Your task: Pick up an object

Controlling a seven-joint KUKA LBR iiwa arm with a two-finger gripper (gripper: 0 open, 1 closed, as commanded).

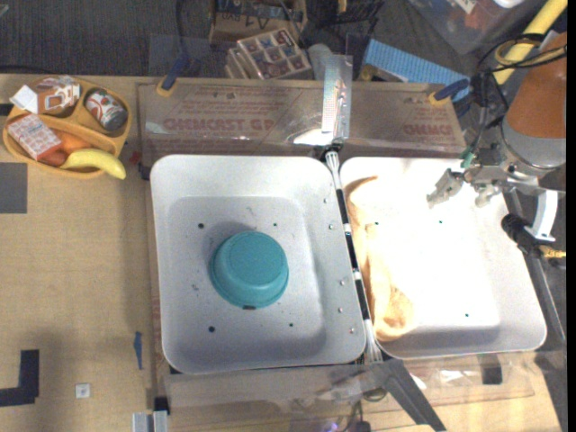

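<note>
A teal bowl point(250, 269) sits upside down in the middle of the left bin point(180, 187). The gripper point(463, 187) hangs over the right bin point(468, 277), well apart from the bowl, near that bin's back edge. Its two fingers are spread wide with nothing between them. A yellow banana point(94, 161) lies on the bench, left of the left bin.

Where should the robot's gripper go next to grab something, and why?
Probably it should move left, across the divider, toward the teal bowl. The gripper hangs over the upper right part of the right bin, with nothing between its fingers, while the bowl sits upside down in the middle of the left bin. That bowl looks like the clearest thing to pick.
</note>
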